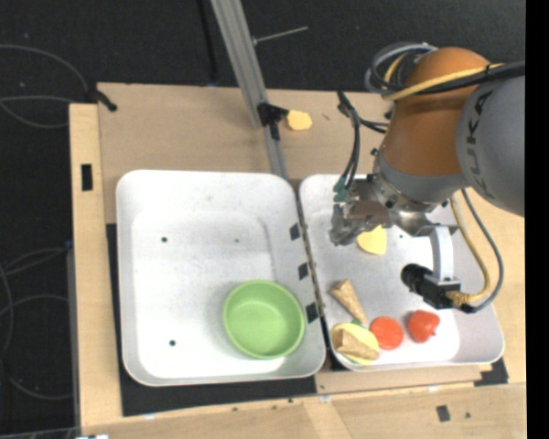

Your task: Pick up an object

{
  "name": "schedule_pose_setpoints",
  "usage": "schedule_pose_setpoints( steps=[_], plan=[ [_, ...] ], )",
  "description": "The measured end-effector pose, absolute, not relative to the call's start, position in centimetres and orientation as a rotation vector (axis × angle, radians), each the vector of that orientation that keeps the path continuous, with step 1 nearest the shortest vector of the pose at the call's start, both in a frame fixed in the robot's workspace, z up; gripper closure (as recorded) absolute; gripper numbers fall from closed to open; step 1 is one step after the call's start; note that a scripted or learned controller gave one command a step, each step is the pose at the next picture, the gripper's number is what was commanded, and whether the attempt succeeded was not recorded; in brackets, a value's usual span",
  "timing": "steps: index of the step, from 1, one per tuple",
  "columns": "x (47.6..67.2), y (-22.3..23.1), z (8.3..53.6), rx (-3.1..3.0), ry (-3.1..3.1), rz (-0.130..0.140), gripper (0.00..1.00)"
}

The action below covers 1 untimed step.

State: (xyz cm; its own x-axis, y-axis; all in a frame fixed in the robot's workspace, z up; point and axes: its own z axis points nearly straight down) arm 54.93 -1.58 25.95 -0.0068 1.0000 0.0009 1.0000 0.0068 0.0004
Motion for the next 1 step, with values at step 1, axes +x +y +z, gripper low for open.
schedule_pose_setpoints(
  steps=[1],
  plan=[
    [54.22,3.60,25.52,-2.213,-2.229,-0.001,1.00]
  ],
)
